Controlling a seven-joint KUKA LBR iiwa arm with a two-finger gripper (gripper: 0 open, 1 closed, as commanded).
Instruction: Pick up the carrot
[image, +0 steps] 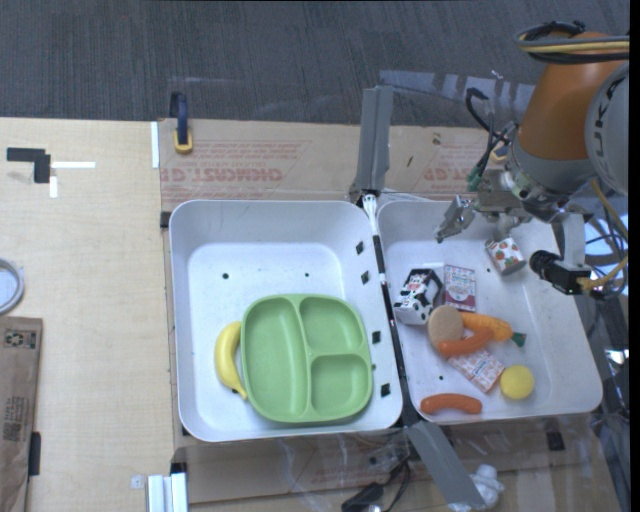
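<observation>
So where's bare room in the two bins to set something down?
Left bin: bare floor behind the green tray. Right bin: bare patch at the back left, near the gripper. Crowded around the carrot.

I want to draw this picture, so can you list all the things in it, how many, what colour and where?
Shallow white plastic bins: 2, white, side by side.
Green divided plate: 1, green, left bin.
Yellow banana: 1, yellow, left of plate.
Orange toy carrot: 1, orange, right bin.
Red toy sausages: 2, red, right bin.
Yellow ball-shaped lemon: 1, yellow, right bin.
Black-and-white cow-print carton: 1, right bin.
Grey arm with orange band: 1, upper right.
Tool: 1, grey, over right bin's back.
</observation>
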